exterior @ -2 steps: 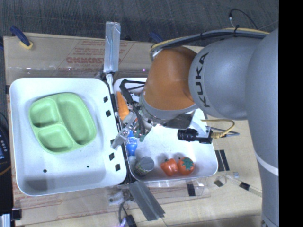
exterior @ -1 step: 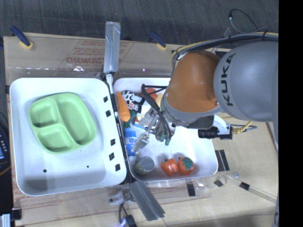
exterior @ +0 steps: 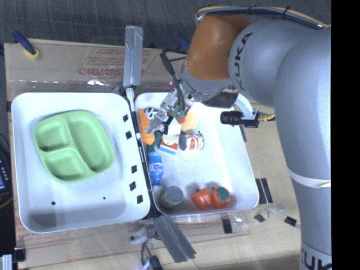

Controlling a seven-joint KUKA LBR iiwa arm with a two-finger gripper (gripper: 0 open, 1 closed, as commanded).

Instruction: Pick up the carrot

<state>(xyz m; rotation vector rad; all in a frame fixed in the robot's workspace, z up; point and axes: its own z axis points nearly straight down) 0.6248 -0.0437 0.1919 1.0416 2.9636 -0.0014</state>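
Two white bins sit side by side on the bench, and in the right bin (exterior: 239, 167) the gripper (exterior: 164, 116) hangs open just beside the carrot (exterior: 145, 129) against the left wall, so it should straddle it squarely before closing.

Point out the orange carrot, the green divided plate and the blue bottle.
orange carrot (exterior: 145, 129): camera view, its orange body.
green divided plate (exterior: 107, 142): camera view, its right rim.
blue bottle (exterior: 155, 167): camera view, its middle.
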